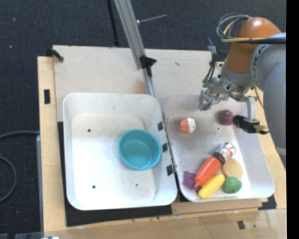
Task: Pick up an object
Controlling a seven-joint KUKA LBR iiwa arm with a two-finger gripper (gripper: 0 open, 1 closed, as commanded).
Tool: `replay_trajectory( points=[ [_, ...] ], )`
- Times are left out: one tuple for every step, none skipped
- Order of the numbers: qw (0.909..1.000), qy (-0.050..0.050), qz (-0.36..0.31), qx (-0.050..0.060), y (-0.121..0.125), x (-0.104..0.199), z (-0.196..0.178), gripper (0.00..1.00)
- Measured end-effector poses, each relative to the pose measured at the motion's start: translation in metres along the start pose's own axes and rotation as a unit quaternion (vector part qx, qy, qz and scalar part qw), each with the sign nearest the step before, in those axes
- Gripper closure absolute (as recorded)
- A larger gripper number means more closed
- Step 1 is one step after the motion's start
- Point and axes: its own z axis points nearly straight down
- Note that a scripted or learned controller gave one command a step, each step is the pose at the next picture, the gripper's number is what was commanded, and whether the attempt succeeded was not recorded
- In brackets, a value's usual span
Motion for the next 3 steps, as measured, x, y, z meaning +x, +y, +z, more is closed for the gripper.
replay_trajectory(
  points=[
    [1.0, 0.003, 0.001, 0.0, -0.002, -0.01, -0.056, 1.0],
    [1.0, 0.003, -0.001, 0.0, 0.0, -0.012, -0.112, 1.0],
    [1.0, 0.004, -0.002, 0.004, -0.013, 0.039, -0.104, 1.0]
  ],
)
